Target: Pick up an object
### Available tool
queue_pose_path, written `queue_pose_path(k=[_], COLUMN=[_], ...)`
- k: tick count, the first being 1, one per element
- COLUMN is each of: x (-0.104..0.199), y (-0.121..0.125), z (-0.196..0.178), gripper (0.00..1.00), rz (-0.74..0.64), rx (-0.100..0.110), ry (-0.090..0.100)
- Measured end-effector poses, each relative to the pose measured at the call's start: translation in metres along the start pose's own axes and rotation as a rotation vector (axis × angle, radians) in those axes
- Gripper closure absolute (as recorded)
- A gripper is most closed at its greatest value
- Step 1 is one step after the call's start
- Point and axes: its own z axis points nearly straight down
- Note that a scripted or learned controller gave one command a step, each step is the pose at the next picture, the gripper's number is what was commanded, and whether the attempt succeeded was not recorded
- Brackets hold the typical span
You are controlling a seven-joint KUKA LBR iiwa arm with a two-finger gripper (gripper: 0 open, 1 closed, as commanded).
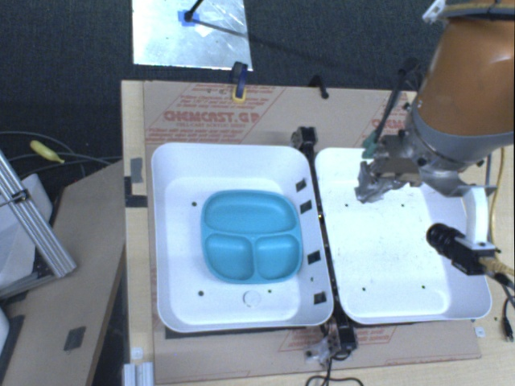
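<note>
Blue divided plate (249,236) lies flat in middle of left bin (173,167), the one obvious thing to grab; low rim & 3 compartments give little to pinch, so an edge grip looks likeliest. Right bin (402,296) sits just beside, separated by black clips. Hand (372,185) hangs over right bin's upper part, well apart from plate, nothing in it. Open or closed: can't tell. Both bins rest on cardboard-covered tabletop (217,107).

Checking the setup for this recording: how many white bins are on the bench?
2. The left bin holds a blue divided plate. The right bin sits beside it, under the gripper; the arm covers part of it, so something small may be hidden there.
</note>
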Motion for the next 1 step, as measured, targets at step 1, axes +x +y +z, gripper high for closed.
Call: queue_pose_path(k=[1], x=[-0.0069], y=[-0.0004], z=[0.0371], gripper=[1.00], rz=[-0.002], rx=[0.006], ry=[0.000])
